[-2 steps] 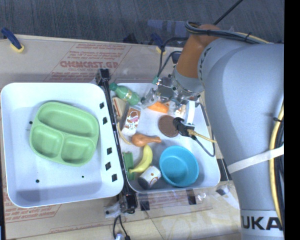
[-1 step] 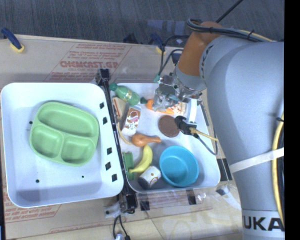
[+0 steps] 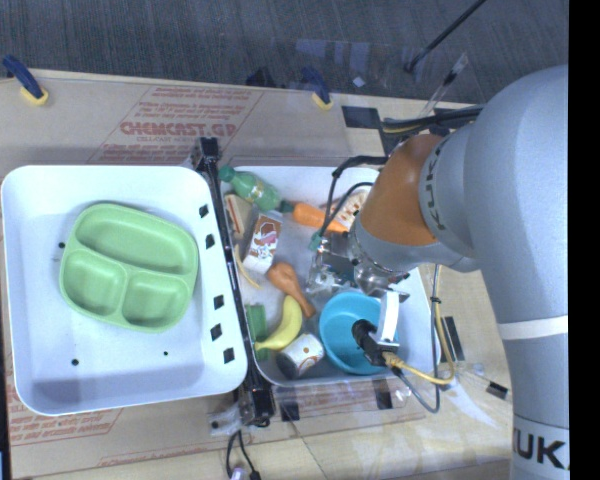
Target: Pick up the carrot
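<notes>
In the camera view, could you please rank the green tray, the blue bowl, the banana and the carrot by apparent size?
1. Green tray, clearly largest.
2. Blue bowl.
3. Banana.
4. Carrot, though the arm hides part of it, so banana versus carrot is unsure.

Brown, seemingly cardboard-covered bench (image 3: pixel 160 118) bears two white bins (image 3: pixel 40 368).

Colours, camera view. Two bins: white; left bin (image 3: pixel 20 268), right bin (image 3: pixel 310 183). Divided tray (image 3: pixel 130 265) in left bin: pale green. Carrot (image 3: pixel 307 213): orange w/ green tip. Bottle (image 3: pixel 250 189): green. Banana (image 3: pixel 283 327): yellow. Bowl (image 3: pixel 345 330): bright blue. Drumstick-like item (image 3: pixel 291 285): orange-brown. Carton (image 3: pixel 262 244): white w/ red & brown print. Arm (image 3: pixel 500 198): grey, orange band (image 3: pixel 400 193) above wrist. Bench sheet (image 3: pixel 170 118): tan cardboard w/ red lettering. Clamps (image 3: pixel 25 80) at top edge: blue & yellow. Cable (image 3: pixel 425 373) nr bowl: yellow.
</notes>
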